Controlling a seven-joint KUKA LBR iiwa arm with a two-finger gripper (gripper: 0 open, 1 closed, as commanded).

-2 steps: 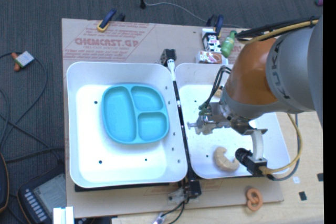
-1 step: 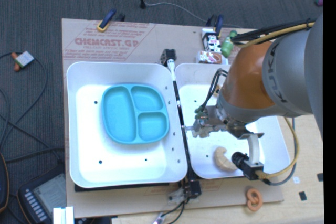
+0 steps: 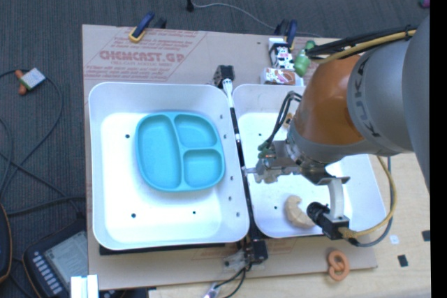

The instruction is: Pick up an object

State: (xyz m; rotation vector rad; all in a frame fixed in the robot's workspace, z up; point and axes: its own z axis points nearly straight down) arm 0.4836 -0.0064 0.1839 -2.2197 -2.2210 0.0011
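Since the gripper (image 3: pixel 269 171) sits low in the right bin (image 3: pixel 374 181) for a pick, I can't tell its jaw state; the beige piece (image 3: pixel 297 211) lies near, nothing visibly held.

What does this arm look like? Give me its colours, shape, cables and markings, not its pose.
The arm is thick and rounded, grey, with a broad orange band above the wrist and dark lettering on the grey shell. Black and yellowish cables run along it from the right, and a thin black one loops down by the wrist. The gripper is a small metallic grey assembly.
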